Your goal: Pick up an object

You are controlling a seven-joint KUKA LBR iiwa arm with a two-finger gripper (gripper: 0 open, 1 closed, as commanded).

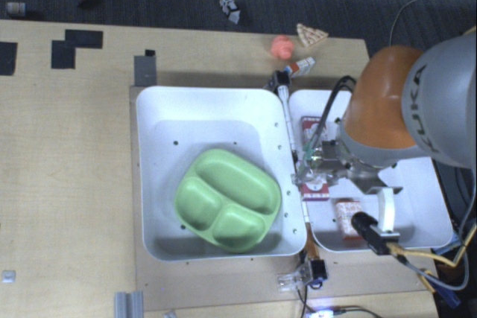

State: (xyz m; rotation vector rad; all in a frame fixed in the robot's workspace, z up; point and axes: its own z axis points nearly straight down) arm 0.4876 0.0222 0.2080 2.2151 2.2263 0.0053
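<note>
two white bins (149, 160), one green tray (227, 197)

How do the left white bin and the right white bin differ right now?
The left shallow white bin holds one green divided plastic tray, tilted against the floor; the right shallow white bin holds small packets, one red-and-white, one brownish. The left bin lies fully open to the camera; the right bin is largely covered by the grey-and-orange arm. Both are white, shallow, round-cornered, and sit side by side.
</note>
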